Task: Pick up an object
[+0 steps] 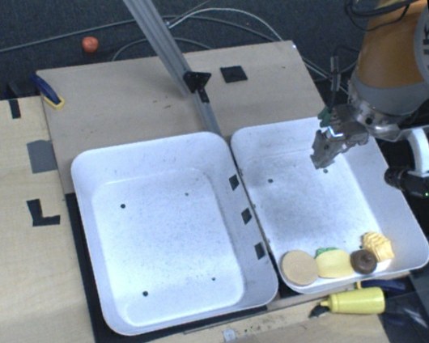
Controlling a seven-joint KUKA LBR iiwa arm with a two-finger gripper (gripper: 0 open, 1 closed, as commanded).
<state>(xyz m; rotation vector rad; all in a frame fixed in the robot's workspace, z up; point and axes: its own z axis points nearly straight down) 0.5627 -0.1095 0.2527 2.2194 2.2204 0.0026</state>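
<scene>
Approach step: jaws above the right bin, no object taken.

Camera view: gripper [325, 154] hangs over the right bin [302, 200] at its 1 o'clock; jaw state cannot be told. Toy food pieces [337, 261] lie clustered at the bin's 5 o'clock, well apart. Next move, judged: travel toward that corner, then descend.

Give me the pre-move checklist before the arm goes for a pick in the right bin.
1. Targets present: ok. A tan disc, a yellow piece, a dark round piece and a yellow-orange piece sit along the near wall of the right bin.
2. Gripper over the right bin: ok.
3. Gripper above the objects: not ok, it hangs over the bin's far half.
4. Objects spaced apart: not ok, they cluster tightly.
5. Gripper free of load: cannot tell.
</scene>
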